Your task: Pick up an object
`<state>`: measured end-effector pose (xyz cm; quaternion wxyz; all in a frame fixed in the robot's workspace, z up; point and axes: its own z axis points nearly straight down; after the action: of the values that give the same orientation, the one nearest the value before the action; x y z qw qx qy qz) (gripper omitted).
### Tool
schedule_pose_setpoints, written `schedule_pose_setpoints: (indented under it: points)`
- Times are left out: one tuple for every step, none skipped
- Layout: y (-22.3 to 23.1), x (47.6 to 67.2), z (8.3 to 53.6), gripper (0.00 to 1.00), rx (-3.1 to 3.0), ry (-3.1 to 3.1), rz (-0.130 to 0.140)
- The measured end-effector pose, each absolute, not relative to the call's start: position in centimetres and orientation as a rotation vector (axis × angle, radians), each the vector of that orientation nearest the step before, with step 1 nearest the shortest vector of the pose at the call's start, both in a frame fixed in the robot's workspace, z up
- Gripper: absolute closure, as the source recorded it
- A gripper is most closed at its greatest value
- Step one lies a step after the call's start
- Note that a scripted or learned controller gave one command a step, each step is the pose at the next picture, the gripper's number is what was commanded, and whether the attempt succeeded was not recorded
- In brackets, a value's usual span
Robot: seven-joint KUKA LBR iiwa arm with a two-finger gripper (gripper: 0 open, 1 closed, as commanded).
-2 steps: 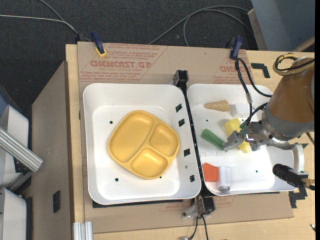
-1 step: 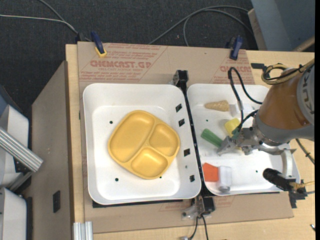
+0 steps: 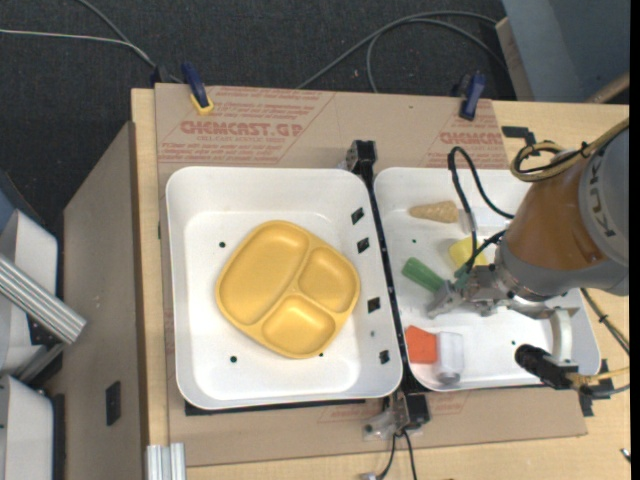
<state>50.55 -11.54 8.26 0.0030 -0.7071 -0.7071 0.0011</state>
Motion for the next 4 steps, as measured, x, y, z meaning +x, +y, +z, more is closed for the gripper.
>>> schedule_pose_setpoints:
  points:
    - [-11.6, 50.7, 9.4, 1.0, -2.222, -2.219, 0.001]
    - [-11.3, 49.9, 14.8, 1.0, -2.222, -2.224, -0.003]
    - [-10.7, 49.4, 19.5, 1.0, -2.221, -2.226, -0.004]
    - [-10.7, 49.6, 24.7, 1.0, -2.222, -2.227, -0.005]
